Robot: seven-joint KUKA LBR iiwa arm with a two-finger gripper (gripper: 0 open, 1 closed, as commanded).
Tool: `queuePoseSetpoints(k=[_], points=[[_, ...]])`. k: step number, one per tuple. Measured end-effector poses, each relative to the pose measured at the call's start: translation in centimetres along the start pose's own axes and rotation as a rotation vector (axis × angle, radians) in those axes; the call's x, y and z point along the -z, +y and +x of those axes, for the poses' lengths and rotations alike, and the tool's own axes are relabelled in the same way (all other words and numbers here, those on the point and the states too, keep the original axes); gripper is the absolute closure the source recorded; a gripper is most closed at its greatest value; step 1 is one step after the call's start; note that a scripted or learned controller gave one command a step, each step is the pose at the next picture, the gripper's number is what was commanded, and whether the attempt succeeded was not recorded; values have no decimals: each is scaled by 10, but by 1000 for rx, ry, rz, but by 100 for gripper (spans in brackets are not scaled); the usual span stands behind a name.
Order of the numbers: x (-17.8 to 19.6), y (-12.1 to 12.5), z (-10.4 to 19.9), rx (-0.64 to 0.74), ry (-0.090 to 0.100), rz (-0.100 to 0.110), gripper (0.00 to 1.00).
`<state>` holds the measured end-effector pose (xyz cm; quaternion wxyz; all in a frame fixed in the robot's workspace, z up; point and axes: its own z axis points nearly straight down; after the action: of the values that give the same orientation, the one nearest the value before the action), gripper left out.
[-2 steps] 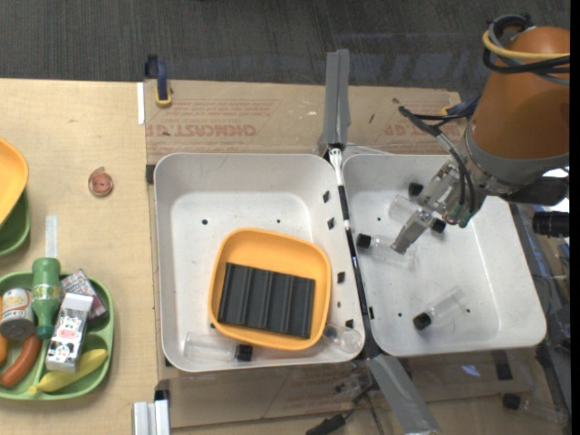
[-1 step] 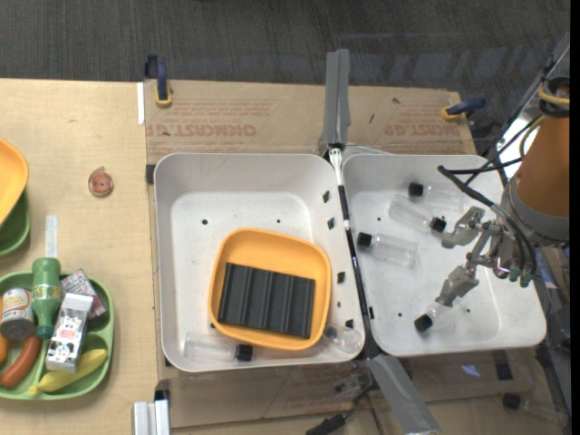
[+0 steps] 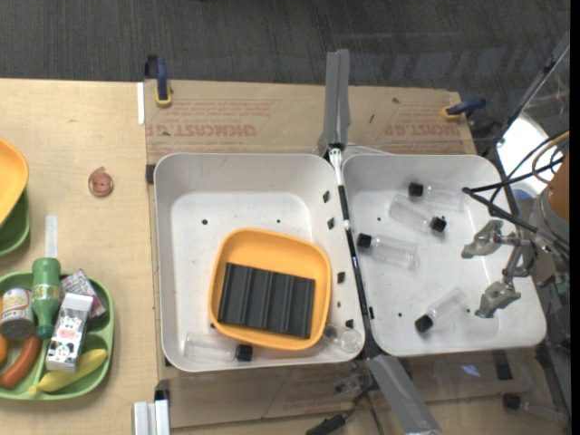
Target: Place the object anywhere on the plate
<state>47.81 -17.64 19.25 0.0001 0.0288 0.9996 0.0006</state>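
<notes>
An orange-yellow plate point(image 3: 269, 245) sits in the left bin point(image 3: 181, 198), with a black ribbed block point(image 3: 265, 299) lying flat on it. Several clear vials with black caps lie in the right bin point(image 3: 453, 175); one vial point(image 3: 442, 309) rests near the front, just left of my gripper point(image 3: 487, 273). The gripper hovers over the bin's right side, open, with its two metal fingers point(image 3: 481, 242) spread apart and nothing between them. It is far to the right of the plate.
Another clear vial point(image 3: 216, 349) lies in the left bin in front of the plate, and one point(image 3: 344, 338) sits at that bin's front right corner. A green tray of toy food point(image 3: 54, 333) and a yellow bowl point(image 3: 9, 188) stand on the wooden table at left.
</notes>
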Motion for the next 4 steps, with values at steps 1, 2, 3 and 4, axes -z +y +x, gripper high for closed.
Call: queuePoseSetpoints(k=[1,2,3,4], points=[[-46,-45,-3,313,-1,-1,0],[-101,-42,-31,612,-3,-1,0],[-102,-43,-29,545,-1,-3,0],[-75,-43,-16,499,-3,-1,0]])
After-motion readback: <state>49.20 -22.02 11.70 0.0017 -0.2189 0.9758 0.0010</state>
